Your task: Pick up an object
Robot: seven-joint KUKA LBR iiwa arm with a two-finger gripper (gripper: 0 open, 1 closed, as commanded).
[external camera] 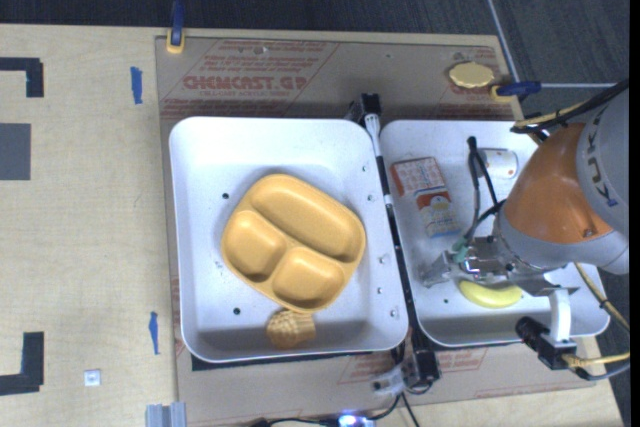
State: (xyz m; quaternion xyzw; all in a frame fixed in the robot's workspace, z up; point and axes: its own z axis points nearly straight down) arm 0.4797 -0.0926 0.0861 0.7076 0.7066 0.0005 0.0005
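The right bin [440, 320] holds a yellow banana [490, 295] near its front, a white and orange carton [425, 190] at its back left, and a small white object [500, 163] at its back right. My gripper [445, 267] is low in this bin. It lies just above and left of the banana and in front of the carton. The orange-banded wrist [555, 200] hides part of the bin's right side. I see nothing held in the gripper.
The left bin [200, 150] holds a large yellow divided plate [290, 240], with a brown woven-looking lump [291, 326] at the plate's front edge. A divider with black fittings [385, 215] runs between the bins. A yellow disc [471, 75] lies on the board behind the right bin.
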